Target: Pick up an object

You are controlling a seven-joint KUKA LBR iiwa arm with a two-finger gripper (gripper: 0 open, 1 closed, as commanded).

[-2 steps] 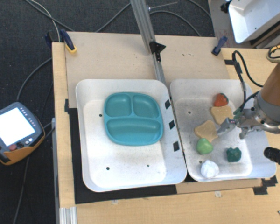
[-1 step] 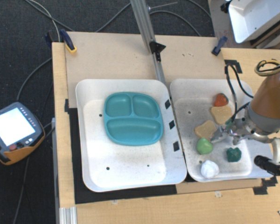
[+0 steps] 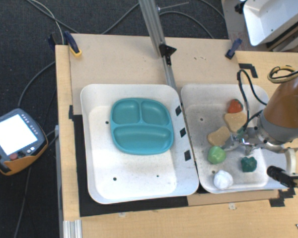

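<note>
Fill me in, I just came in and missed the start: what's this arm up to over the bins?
A grey and orange robot arm reaches in from the right over the right bin, its gripper low among a handful of small objects: a green ball, two tan pieces, a red one, a dark green one and a white one. Nothing is visibly held. The left bin holds a teal divided plate, untouched.
</note>
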